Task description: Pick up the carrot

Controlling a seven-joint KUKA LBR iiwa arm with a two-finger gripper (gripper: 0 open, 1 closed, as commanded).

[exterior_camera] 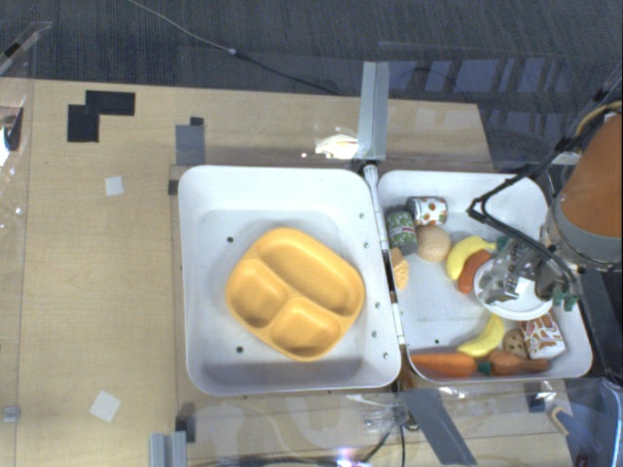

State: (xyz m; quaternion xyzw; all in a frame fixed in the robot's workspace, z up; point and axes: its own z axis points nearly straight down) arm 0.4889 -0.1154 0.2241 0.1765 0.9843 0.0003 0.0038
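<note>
The gripper [508, 282] hangs low in the right bin [428, 319] — its grip state cannot be told — while the carrot [444, 364] lies below-left of it, against the front wall, near a banana [484, 339].

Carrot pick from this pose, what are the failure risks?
The carrot lies tight against the right bin's near wall, leaving little room to close around it. A banana touches its end and could be grabbed or dragged instead. The gripper sits over other items, well short of the carrot.

Yellow divided plate [295, 291] in left bin [200, 261]; bananas [465, 256], cans [425, 209] in right bin [428, 329].
</note>
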